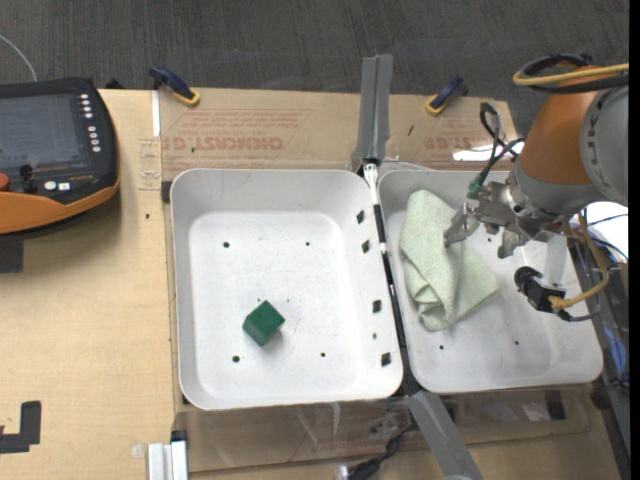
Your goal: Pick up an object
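- Light is bright and even, from overhead, over both white bins (190, 298).
- Shadows stay soft: a faint one beside the green cube (264, 323), another under the folded pale-green cloth (440, 263).
- Mild glare washes out the right bin's far rim.
- Focus is fairly sharp; the dark floor at the far side looks grainy.

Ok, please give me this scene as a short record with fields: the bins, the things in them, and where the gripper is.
left bin: holds one green block, near its front middle
right bin: holds a crumpled pale green cloth, on its left side
gripper: above the right bin, at the cloth's right edge
arm: enters from the right
teach pendant: on the bench, far left
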